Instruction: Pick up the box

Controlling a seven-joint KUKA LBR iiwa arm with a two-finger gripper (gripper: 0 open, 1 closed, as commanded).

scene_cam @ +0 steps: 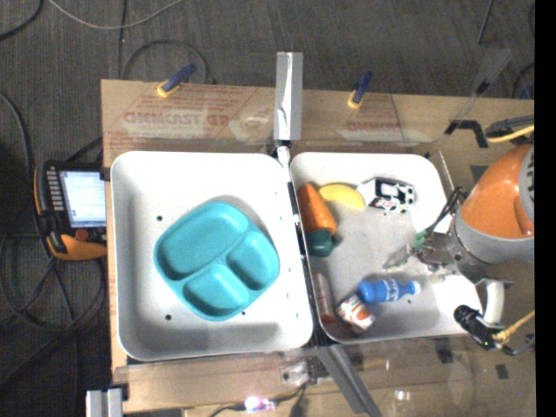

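Camera view, two bins (130, 259), one box (356, 312), one bottle (388, 290), jaws unreadable.

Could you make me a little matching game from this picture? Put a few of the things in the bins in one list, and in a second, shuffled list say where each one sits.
Things:
1. blue plate
2. carrot
3. blue bottle
4. black-and-white box

Places:
A. near the right bin's far edge, beside the yellow piece
B. alone in the left bin
C. along the divider side of the right bin
D. lying in the right bin's near half

Pairs: 1-B, 2-C, 3-D, 4-A
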